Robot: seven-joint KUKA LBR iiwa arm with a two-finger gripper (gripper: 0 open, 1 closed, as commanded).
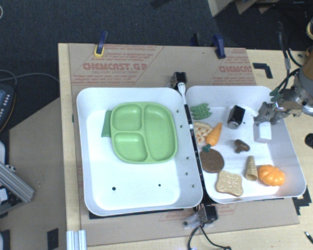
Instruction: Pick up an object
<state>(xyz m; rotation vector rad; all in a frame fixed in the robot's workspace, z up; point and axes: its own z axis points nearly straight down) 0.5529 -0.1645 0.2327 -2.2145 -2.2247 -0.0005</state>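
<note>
Camera view: a table (68, 87) carries two white bins side by side. Left bin (94, 139) holds a green divided plate (144, 132). Right bin (287, 150) holds small toy foods: a green leaf (201, 110) at eleven o'clock, a carrot (214, 133) and black cup (236, 115) near the middle, a brown cookie (212, 160) and toast (229, 183) at seven, a cone (250, 167) and orange pumpkin (272, 175) at five. At three o'clock the tool (264, 120) hangs over a bare patch of the right bin. I cannot tell how its grip is set. Judging by this, nothing is lifted; every piece lies in the bin, so the pick is still to do.
</note>
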